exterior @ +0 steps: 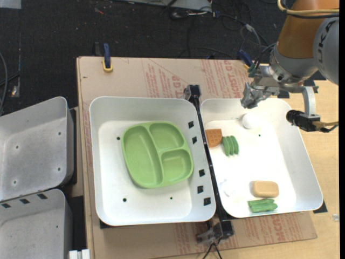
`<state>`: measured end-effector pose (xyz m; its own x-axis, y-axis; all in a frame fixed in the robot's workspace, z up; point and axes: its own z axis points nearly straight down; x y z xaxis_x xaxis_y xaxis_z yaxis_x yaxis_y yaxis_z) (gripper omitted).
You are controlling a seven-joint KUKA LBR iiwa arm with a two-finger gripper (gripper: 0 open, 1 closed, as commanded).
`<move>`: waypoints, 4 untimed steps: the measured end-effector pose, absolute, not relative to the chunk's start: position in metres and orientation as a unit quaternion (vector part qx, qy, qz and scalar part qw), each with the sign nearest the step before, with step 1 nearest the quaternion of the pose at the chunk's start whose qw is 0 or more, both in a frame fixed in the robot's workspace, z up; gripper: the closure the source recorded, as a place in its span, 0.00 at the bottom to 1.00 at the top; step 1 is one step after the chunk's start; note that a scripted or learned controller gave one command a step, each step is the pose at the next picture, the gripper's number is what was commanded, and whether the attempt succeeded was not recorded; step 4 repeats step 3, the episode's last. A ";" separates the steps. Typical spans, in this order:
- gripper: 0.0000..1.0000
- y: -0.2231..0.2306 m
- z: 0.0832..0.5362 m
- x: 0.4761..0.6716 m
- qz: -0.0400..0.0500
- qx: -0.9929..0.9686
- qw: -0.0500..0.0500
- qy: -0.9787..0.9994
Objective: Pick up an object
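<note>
Tool (251, 102) sits above the far edge of the right bin (302, 161), near its far left corner. Can't tell from this slant how it's set or whether anything is in it.

Nearest candidate: white ball (250, 121), just below the tool, near the bin's far edge. White on white, low contrast, roundish, small. Looks smooth and light; my guess is it rolls or squirts out if pinched off-centre. Take it across the middle, straight down.

Other options in the right bin:
- Orange wedge (214, 137) by the left wall, touching or just beside the green ridged piece (231, 145). Both probably light plastic toy food, stiff. Close together, so a pinch may catch both or nudge one.
- Tan block (264, 189) near the front edge, rounded corners, looks stiff or slightly spongy. Flat sides, easiest grip; take it across the short width.
- Green pod (262, 205) just in front of it, low and flat, hard to get under.

Left bin (108, 198) has a green tray (157, 154), three compartments, centred. Wide and shallow, rim grip only, poor target.

I'd judge the tan block safest and the white ball closest.
</note>
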<state>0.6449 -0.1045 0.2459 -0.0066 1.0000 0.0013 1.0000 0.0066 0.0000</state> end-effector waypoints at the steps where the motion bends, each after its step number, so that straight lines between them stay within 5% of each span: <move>1: 1.00 -0.055 0.242 0.628 0.000 -0.704 0.001 -0.710; 3: 1.00 0.054 0.222 0.621 0.000 -0.705 0.001 -0.710; 4: 1.00 0.054 0.222 0.621 0.000 -0.705 0.001 -0.710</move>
